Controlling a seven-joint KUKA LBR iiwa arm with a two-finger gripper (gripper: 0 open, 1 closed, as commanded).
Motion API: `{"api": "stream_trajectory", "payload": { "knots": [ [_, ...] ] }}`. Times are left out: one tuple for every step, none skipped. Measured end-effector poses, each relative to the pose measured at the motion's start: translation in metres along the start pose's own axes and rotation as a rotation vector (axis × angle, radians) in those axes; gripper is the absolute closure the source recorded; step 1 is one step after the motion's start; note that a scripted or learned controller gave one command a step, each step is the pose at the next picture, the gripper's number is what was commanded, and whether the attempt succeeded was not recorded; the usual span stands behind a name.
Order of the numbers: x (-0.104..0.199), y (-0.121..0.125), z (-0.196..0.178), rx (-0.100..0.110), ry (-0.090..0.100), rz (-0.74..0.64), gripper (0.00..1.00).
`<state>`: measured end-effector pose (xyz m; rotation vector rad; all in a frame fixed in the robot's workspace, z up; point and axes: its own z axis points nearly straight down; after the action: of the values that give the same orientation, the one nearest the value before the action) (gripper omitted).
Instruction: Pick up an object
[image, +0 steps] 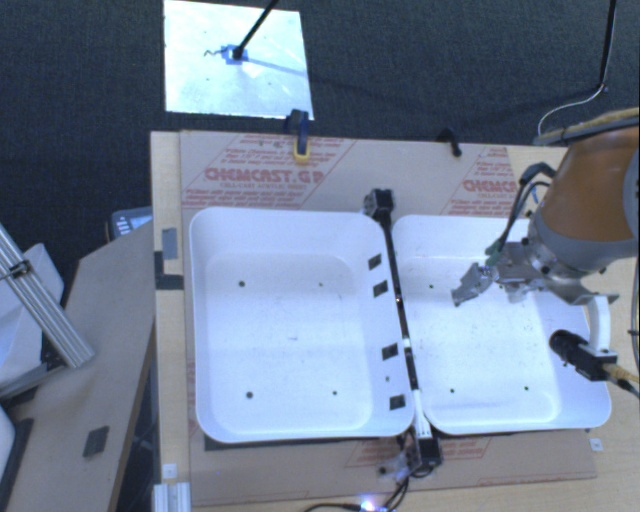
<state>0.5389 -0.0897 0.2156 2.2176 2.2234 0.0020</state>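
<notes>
Fingers (466, 291) of mine hang over the right bin (500, 400); whether they're parted I cannot tell (too small). I'm searching; no object visible, so next comes finding one.

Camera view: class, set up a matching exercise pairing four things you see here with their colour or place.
Things:
1. Left bin
2. Gripper
3. Arm band
4. Clamp

Descriptions:
A. orange
B. over the right bin
C. white, with small dark holes
D. yellow and blue, on the board's far edge

Pairs: 1-C, 2-B, 3-A, 4-D
</notes>
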Motion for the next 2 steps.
{"api": "stream_trajectory", "payload": {
  "knots": [
    [0.000,0.001,-0.011,-0.003,0.000,-0.002,1.00],
    [0.051,0.034,-0.191,-0.021,0.000,-0.008,1.00]
  ]
}}
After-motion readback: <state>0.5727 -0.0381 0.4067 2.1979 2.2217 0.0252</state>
